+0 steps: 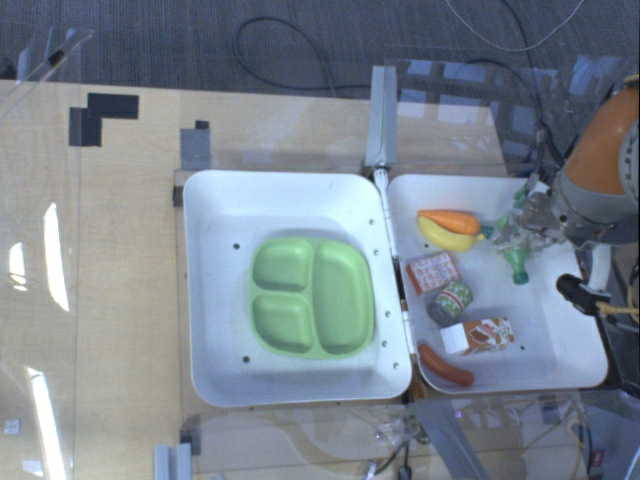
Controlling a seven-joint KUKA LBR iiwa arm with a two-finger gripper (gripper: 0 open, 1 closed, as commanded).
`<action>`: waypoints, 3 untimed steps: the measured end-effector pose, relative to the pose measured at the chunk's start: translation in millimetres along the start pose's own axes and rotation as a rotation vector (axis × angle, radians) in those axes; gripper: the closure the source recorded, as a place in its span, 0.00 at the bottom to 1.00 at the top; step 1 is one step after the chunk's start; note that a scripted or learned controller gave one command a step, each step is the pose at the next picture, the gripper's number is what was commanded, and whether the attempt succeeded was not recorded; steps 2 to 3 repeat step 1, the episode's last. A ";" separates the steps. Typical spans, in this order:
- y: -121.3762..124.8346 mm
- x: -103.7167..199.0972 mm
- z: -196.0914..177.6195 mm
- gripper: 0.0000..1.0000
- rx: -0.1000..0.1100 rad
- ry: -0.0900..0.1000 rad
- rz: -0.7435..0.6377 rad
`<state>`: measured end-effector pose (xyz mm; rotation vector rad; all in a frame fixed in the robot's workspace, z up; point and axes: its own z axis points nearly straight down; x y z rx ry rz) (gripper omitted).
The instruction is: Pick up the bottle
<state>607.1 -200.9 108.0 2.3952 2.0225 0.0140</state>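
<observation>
Bright, even overhead light; you get a soft but readable picture.

You'll see glare streaks on the clear panel (40, 258) at the left, and paler reflections on the clear sheet (480, 98) behind the right bin (580, 348). The left bin (215, 218) is near blown-out white, with only a faint shadow round the green tray (312, 297). Small items in the right bin look slightly blurred, and the arm (605, 163) at the right edge is soft. The carpet (200, 18) reads darker and grainy.

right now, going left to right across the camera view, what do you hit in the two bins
green divided plate → small printed box → round can → juice carton → green bottle at the gripper
</observation>
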 end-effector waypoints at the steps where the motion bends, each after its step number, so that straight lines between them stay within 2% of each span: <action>1: -20.5 64.8 -113.9 1.00 0.002 -0.002 0.013; 3: -20.5 64.8 -113.9 1.00 0.002 -0.002 0.013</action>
